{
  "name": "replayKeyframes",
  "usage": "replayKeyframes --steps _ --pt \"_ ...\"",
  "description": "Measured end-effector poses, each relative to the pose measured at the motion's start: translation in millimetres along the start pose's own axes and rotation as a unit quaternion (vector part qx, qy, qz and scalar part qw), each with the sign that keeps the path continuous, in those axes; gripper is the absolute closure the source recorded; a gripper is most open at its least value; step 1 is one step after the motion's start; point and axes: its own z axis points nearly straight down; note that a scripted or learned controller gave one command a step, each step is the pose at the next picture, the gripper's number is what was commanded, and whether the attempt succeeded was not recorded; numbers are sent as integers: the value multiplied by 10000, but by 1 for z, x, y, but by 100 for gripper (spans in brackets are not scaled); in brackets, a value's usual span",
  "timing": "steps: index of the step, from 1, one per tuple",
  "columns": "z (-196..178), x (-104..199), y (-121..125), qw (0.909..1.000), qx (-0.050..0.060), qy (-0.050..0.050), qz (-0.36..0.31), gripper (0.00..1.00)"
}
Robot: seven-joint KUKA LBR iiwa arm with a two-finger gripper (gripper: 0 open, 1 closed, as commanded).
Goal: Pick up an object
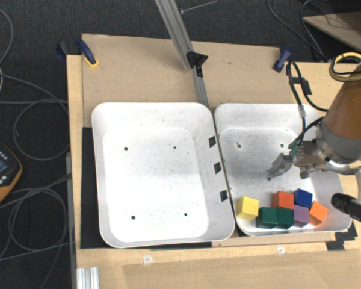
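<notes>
Grey arm [349,138], orange band, black cables; gripper [278,168] seemingly grey metal

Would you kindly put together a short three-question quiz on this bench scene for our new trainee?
1. True or false: the blocks lie in the left bin.
2. Which block sits farthest toward the left bin? A) yellow block B) blue block C) purple block
3. Fill in: the gripper hangs over the ____ bin, apart from the blocks.

Key:
1. False; they cluster at the right bin's near edge.
2. A.
3. Right.
</notes>
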Motion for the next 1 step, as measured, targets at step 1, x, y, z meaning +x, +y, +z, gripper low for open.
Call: replayKeyframes --steps 1 --pt "62 -5 -1 10000 1 0 3 0"
